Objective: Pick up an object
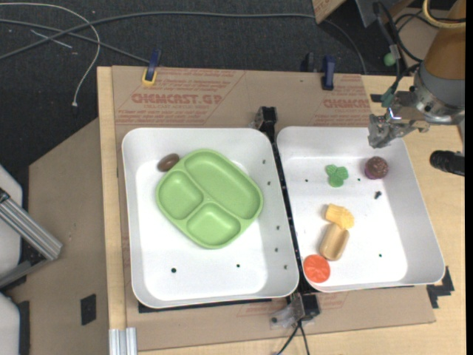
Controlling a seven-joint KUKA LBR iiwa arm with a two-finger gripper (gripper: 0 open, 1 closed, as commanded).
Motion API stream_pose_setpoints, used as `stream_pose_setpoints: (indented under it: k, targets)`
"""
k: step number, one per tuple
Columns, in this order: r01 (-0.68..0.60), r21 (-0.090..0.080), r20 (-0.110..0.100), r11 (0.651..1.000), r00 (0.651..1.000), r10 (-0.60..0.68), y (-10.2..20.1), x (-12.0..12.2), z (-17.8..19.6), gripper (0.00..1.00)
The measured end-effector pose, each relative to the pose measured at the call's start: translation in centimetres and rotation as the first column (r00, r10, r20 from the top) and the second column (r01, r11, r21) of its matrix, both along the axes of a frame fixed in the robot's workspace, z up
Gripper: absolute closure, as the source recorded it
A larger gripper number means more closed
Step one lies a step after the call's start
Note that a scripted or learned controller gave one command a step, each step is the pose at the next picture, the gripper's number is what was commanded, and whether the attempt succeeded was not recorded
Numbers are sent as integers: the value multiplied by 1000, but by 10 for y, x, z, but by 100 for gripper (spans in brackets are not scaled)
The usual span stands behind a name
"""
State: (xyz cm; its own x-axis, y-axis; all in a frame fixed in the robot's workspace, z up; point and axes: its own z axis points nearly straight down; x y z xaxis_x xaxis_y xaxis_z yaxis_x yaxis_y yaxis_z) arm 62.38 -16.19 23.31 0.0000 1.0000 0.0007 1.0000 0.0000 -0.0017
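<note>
The right bin holds a green broccoli-like piece, a dark purple round item, a yellow chunk, a tan cylinder and an orange-red disc. My gripper hangs over the bin's far right corner, just above and behind the purple item, with nothing seen between its fingers. A small brown object lies in the left bin beside the green tray.
A green three-part tray lies tilted in the left bin. A black clamp sits between the bins at the back. Blue clips hold the cardboard base. Cables run across the dark floor behind.
</note>
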Motion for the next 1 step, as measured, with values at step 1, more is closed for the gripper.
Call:
stream_pose_setpoints:
  k: [1]
  targets:
    - [0,0,1,1000,1000,0,0,0,0,0]
